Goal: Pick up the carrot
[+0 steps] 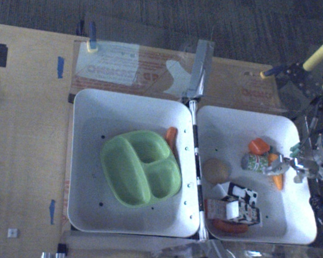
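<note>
On the desk (21, 166) of pale brown wood stand two shallow white bins side by side. In the left white bin (93, 110) lies a green plastic plate with three compartments (140, 167), a little tilted, and just beside its rim at about 1 o'clock rests a small orange-red sausage-shaped piece (172, 136) near the wall between the bins.

The right white bin (232, 126) holds most of the things. The small orange carrot (276, 173) lies toward 3 o'clock of this bin, pointing down, and the metal two-finger pincer (286, 167) is right upon it, reaching in from the right side. The fingers seem to be at the upper end of the carrot, but if they are wide, narrow or closed on it I cannot tell, because this part is small and blurred.

Just beside the carrot, at its 9 o'clock, lies a small can with a green and white label (256, 163), and above this can, touching or nearly touching it, is a round orange piece (259, 146). Near the middle of the bin is a round brown ball-like thing (216, 170). Toward 6 o'clock lies a black and white patterned box (242, 195), beside a reddish-brown carton with a white patch (224, 210), and under them a red long piece (230, 226) close to the bin's lower wall.
</note>
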Tool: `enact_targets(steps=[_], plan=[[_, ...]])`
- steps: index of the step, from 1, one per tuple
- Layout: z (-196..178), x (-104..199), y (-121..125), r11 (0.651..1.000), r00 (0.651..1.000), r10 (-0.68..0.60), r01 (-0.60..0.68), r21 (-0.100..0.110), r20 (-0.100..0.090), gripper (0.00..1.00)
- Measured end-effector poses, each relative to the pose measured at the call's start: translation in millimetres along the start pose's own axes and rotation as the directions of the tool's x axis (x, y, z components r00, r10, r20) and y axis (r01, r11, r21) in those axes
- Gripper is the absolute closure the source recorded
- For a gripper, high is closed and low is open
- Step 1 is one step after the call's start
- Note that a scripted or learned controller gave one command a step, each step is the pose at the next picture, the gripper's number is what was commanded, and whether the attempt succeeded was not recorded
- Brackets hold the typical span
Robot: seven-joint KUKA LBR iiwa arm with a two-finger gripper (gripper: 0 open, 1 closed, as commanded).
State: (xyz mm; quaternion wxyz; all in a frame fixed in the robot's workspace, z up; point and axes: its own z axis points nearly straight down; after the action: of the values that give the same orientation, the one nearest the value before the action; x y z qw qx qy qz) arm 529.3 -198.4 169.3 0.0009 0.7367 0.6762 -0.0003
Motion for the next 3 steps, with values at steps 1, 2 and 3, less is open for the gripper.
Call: enact_targets(steps=[1, 2, 3], plan=[[55.8, 4.4, 58.1, 0.998, 0.999, -0.050, 0.050, -0.030, 0.003, 0.00], [41.5, 6.3, 61.6, 0.998, 0.999, -0.053, 0.053, -0.040, 0.003, 1.00], [-42.9, 25.3, 4.9, 1.000, 1.000, 0.000, 0.000, -0.001, -0.001, 1.00]])
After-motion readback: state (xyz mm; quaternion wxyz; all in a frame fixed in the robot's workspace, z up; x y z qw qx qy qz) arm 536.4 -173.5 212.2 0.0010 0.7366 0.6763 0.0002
